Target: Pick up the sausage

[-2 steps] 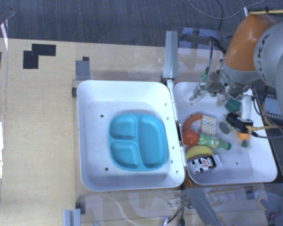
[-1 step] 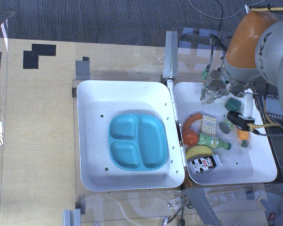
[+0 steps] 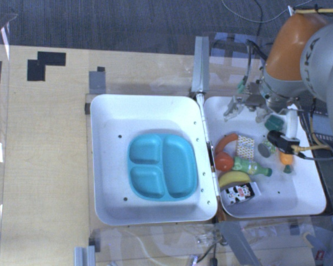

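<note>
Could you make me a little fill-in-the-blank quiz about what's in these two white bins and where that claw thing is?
1. The blue divided plate lies in the ____ bin.
2. The sausage lies in the right bin, just above a red ____.
3. The yellow banana lies right above a black-and-white ____.
4. The claw is over the ____ bin.

Missing words: left; tomato; box; right

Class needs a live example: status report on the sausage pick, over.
Gripper above right bin's far edge. Sausage lies untouched by left wall. Tomato touches it.
</note>
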Tool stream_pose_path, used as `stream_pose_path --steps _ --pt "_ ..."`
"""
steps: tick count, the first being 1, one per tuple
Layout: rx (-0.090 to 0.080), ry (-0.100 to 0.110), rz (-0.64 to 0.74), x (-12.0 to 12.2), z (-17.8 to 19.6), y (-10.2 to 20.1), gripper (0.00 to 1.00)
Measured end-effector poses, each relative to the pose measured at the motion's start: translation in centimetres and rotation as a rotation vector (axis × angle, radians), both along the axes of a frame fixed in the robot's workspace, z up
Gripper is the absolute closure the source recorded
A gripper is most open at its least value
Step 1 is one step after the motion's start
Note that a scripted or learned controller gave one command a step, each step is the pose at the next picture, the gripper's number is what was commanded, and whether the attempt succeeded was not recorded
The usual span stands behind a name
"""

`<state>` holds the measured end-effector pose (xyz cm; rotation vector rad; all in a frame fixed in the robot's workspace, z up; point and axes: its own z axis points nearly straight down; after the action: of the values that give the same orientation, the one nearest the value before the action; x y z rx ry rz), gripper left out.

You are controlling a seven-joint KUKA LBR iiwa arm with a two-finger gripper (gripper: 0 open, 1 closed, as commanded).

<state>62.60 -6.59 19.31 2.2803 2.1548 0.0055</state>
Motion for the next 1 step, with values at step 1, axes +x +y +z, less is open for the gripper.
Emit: stream_pose_path --steps 1 --pt "0.001 0.006 0.110 -2.85 -8.93 -3.90 0.00"
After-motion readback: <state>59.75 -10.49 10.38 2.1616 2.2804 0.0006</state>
